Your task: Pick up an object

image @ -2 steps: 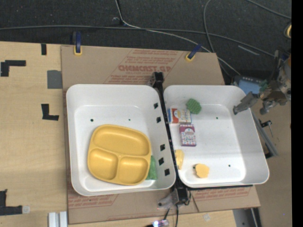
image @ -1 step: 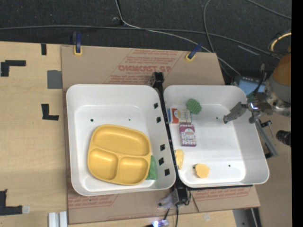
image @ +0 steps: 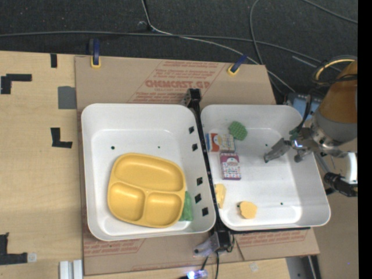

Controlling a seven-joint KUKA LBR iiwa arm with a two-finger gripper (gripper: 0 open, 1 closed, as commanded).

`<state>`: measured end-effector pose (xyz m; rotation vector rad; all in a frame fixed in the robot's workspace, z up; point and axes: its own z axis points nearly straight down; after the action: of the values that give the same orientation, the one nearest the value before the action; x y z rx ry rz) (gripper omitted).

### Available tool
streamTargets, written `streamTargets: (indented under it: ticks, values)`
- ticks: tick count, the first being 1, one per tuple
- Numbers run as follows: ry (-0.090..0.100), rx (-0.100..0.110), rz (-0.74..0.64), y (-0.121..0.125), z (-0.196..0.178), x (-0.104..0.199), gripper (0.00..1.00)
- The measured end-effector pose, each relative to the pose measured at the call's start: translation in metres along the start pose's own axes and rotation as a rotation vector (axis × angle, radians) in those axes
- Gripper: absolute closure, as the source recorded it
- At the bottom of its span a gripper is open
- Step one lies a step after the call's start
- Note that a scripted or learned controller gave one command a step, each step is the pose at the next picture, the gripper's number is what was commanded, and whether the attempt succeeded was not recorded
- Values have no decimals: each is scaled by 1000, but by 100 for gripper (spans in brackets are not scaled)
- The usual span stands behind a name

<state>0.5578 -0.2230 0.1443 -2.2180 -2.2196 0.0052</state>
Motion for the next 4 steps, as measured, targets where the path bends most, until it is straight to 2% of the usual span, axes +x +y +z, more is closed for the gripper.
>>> streamTargets:
  ticks: [1,2,3,4]
  values:
    - [0,-1,-1,0,53,1,0]
    - [0,-3,-1,0,41,1,100]
    - [-1,-7,-1,-1,-17,10,100]
    - [-2,-8,0,1,-63,3,100]
